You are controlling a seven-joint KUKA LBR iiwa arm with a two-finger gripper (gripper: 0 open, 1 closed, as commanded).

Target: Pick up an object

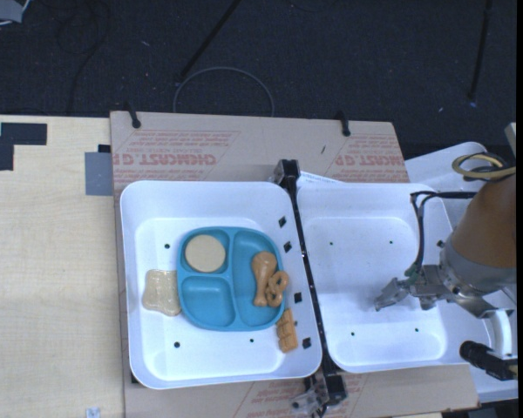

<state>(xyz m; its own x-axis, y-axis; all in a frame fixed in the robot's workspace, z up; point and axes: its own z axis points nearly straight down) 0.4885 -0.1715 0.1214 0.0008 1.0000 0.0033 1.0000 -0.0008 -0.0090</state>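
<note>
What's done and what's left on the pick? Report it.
Done: nothing picked yet. The blue tray in the left bin carries a round tan piece and a pretzel-like piece; two more tan pieces lie beside it. In hand: the gripper hovers low in the right bin, with no object at it. Left: move to the left bin, grasp one, lift.

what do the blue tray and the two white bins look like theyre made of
Blue tray: likely moulded plastic, going by its even saturated colour, rounded compartment walls and soft sheen. White bins, left and right: probably thin formed plastic too, with smooth rounded corners, rolled rims and a fairly matte white surface. The look alone cannot rule out coated metal for the bins.
</note>
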